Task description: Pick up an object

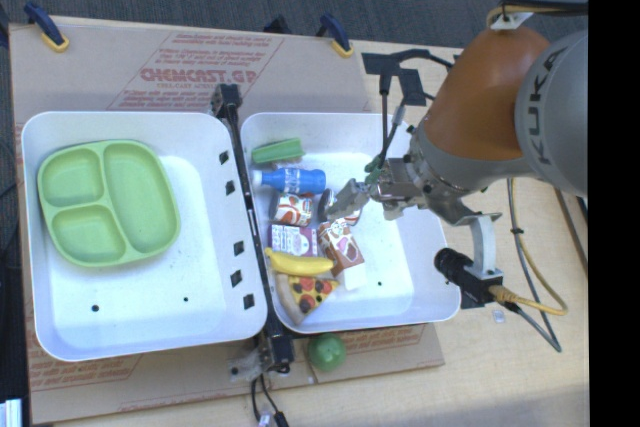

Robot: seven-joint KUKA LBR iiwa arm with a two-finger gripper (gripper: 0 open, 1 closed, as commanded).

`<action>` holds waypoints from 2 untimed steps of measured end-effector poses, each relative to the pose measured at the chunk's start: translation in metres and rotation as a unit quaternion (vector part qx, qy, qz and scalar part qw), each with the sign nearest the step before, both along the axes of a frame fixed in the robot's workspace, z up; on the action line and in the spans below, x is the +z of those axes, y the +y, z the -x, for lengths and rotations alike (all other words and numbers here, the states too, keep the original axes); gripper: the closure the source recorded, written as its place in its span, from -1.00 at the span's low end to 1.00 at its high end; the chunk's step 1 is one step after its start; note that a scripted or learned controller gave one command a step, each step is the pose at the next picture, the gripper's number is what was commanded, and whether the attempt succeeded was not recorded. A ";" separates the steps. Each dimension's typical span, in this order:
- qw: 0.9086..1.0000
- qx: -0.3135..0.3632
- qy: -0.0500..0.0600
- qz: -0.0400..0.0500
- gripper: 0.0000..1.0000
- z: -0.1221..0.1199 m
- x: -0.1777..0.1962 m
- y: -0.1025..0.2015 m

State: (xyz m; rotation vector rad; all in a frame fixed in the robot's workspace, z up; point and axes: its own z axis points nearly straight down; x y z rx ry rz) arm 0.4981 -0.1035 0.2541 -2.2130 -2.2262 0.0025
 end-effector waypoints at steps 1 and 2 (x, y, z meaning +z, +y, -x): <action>1.000 0.000 0.000 0.000 -1.00 0.000 0.000 0.000; 1.000 0.000 0.000 0.000 -1.00 0.000 0.000 0.000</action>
